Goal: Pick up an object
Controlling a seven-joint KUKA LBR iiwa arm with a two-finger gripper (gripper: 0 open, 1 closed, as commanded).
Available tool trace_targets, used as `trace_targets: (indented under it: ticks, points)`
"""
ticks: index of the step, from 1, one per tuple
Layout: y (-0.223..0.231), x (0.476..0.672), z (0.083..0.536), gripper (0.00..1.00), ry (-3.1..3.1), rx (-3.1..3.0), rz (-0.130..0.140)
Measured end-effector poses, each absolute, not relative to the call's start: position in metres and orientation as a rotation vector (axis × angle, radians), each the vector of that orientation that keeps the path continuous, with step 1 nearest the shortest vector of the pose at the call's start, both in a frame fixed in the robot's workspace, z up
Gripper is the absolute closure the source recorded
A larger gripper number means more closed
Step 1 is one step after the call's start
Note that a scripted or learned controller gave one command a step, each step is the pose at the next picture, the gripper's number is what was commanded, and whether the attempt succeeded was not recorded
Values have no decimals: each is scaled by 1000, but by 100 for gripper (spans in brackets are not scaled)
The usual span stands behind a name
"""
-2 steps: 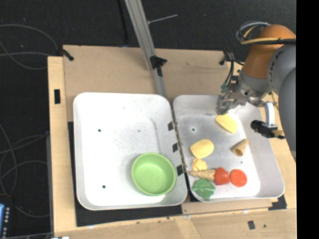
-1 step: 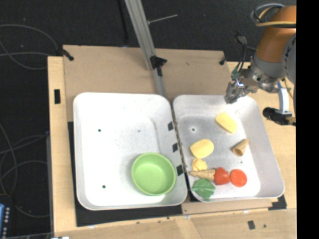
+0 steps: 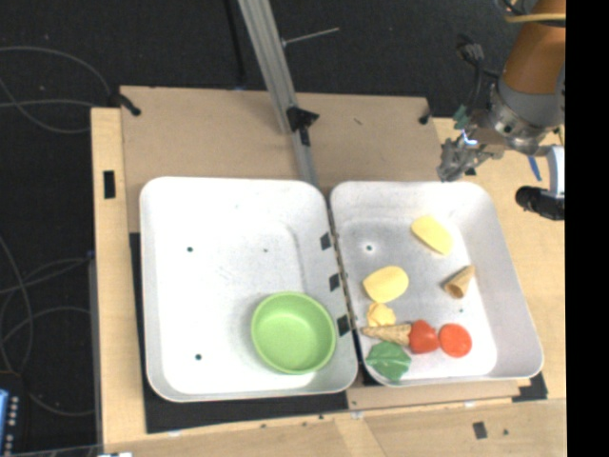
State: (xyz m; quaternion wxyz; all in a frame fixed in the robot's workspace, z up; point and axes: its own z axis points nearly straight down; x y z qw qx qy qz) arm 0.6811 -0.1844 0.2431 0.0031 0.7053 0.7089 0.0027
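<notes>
The right bin holds several small toy foods: a yellow wedge, a yellow oval piece, a tan cone, a smaller yellow piece, a cone-shaped piece, two red tomatoes and a green leafy piece. A green bowl sits in the left bin near its front right corner. My gripper hangs above the right bin's far right corner, away from all the objects, with nothing seen in it.
A slanted metal pole rises behind the bins, ending at a clamp near the divider between them. The arm's orange band is at the upper right. Brown bench surface surrounds both bins.
</notes>
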Motion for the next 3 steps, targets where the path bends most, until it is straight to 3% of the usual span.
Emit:
trace_targets:
  ticks: [1,3]
  points:
    - [-185,682,280,100,2225,2211,6]
    - [-84,669,264,100,2228,2215,0]
